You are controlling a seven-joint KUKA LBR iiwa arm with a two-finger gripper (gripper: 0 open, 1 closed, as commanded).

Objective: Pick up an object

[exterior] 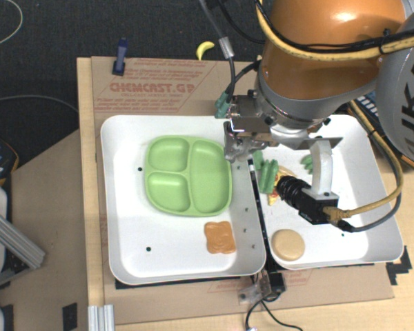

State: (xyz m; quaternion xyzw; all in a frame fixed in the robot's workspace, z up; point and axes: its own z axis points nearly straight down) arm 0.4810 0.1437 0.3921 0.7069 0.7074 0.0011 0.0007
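Two white bins are set side by side on a brown board. In the left bin a green plate with three parts is seen, and an orange waffle-shaped toy lies just below it, near the wall between the bins. In the right bin some small green pieces are seen close to the middle wall, and a round tan cookie-like thing lies near the front edge. A black cable part with a yellow end hangs over this bin too. The big arm, orange on top and grey below, is held over the right bin, and much of the bin is hidden by it. The gripper is seen low down by the wall between the bins, just above the green pieces. It cannot be told if it is wide or narrow, because it is hidden by the arm and its parts. Nothing is seen to be held by it. So the task does not look done yet: no thing is seen lifted, and all the toys that can be seen lie on the bin floors. One thing must yet be grabbed and raised. The green pieces are nearest, so they may be the ones picked, but this is only a guess.
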